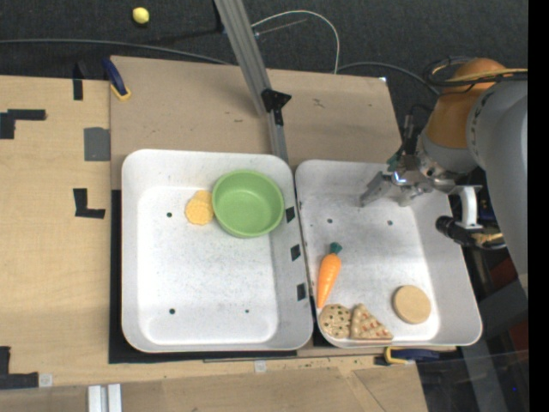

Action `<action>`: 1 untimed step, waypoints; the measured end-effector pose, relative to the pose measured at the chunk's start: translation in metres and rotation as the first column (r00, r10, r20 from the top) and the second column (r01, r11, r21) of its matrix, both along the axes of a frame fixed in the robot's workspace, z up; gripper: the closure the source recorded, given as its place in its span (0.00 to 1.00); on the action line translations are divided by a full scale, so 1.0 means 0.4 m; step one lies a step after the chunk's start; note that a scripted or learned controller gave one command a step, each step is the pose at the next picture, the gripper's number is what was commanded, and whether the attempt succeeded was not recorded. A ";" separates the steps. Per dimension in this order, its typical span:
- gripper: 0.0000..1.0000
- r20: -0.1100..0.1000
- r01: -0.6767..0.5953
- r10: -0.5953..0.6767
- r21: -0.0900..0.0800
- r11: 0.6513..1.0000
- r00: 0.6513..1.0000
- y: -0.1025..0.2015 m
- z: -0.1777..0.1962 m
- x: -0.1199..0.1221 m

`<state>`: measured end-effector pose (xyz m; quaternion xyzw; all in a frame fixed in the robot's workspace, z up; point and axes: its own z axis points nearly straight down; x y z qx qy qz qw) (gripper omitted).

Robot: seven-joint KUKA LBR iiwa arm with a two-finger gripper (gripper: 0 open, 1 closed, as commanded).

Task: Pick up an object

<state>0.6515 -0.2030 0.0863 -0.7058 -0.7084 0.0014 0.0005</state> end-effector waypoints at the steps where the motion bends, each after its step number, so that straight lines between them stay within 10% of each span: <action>1: 1.00 0.001 -0.001 0.001 -0.001 1.000 1.000 0.001 0.031 0.002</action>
